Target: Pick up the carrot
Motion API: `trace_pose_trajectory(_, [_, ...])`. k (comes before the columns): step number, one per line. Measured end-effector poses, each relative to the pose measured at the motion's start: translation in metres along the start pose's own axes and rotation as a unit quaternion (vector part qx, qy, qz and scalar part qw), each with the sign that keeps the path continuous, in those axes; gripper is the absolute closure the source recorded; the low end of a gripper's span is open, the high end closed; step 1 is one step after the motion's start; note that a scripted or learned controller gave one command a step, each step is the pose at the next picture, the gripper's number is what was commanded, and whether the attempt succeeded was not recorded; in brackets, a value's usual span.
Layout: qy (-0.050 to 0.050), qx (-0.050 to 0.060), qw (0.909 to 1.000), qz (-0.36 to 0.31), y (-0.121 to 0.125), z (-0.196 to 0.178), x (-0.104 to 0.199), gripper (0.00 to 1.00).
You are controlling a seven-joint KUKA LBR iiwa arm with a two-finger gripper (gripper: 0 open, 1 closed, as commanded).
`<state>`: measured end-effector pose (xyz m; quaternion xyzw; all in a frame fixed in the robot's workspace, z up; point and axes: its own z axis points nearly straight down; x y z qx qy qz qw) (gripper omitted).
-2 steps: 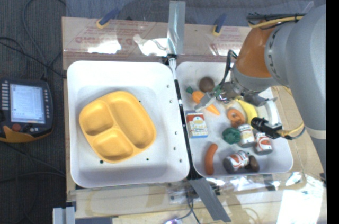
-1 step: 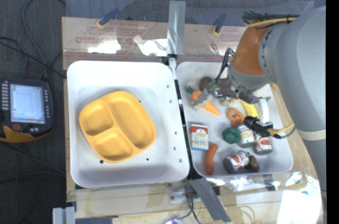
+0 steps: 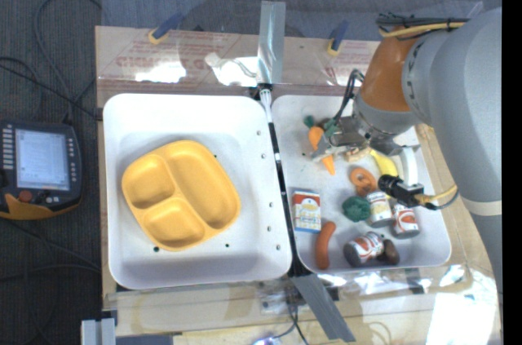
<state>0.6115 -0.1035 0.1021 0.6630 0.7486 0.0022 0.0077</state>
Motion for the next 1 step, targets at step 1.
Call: trace_pose_trajectory(1, [0.006, 0.003, 0.9998, 0.019, 0.0106, -0.0871, 0.1211, 1.00])
